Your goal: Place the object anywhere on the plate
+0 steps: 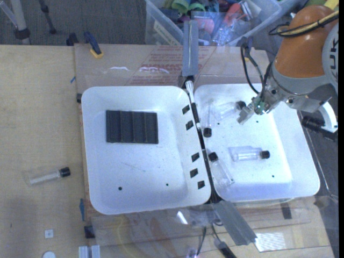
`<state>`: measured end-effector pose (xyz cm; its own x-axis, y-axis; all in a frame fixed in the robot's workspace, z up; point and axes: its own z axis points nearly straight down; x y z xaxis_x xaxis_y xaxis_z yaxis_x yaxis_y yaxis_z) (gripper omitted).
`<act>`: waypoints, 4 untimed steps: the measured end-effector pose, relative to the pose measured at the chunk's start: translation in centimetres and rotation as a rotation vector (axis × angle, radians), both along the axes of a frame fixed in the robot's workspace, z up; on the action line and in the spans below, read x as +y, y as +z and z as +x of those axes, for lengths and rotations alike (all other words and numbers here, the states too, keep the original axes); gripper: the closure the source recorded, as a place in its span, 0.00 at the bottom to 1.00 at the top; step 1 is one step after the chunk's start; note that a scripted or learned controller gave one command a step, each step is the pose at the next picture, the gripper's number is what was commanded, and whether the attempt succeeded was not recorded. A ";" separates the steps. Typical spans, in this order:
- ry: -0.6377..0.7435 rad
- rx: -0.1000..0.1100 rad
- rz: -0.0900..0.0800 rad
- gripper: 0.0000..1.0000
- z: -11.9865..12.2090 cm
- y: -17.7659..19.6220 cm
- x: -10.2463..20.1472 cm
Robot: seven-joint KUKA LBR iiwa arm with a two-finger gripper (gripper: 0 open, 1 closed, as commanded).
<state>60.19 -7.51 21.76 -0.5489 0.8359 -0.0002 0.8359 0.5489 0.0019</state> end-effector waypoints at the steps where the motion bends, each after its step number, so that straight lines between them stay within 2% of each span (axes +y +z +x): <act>1: -0.332 -0.002 -0.001 1.00 0.8 9.2 6.9; 2: -0.430 -0.001 -0.001 1.00 3.0 21.8 11.1; 3: -1.102 0.000 0.000 1.00 1.9 21.7 16.0; 4: -1.652 0.000 0.004 1.00 1.2 21.7 23.4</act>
<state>61.39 15.90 43.48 0.8778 0.4790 0.0033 0.4790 -0.8778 0.0006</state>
